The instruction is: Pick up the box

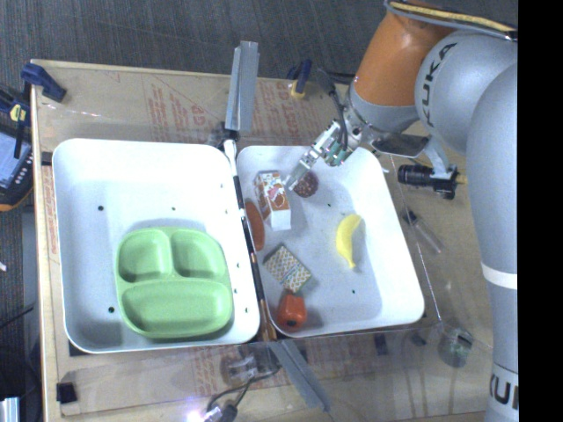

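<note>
Box [274,199]: lying in the right bin [387,275], toward its upper left part, close to the wall dividing the two bins; white sides, orange-and-red printed top.
Gripper [302,176]: hanging just up and right of the box, fingertips close to its upper right corner; nothing showing between the fingers; whether spread or closed, cannot tell (too small and blurred).
Round dark thing [306,185]: sitting right under the fingertips, just beside the box.
Reddish oblong [255,221]: lying along the dividing wall, touching or nearly touching the box's left side.
Patterned packet [288,268]: lying below the box, apart from it.
Banana [349,240]: resting right of the box, well apart.
Red-orange item [292,309]: sitting near the bin's lower edge.
Left bin [106,174]: holding a green divided tray [173,282].
</note>
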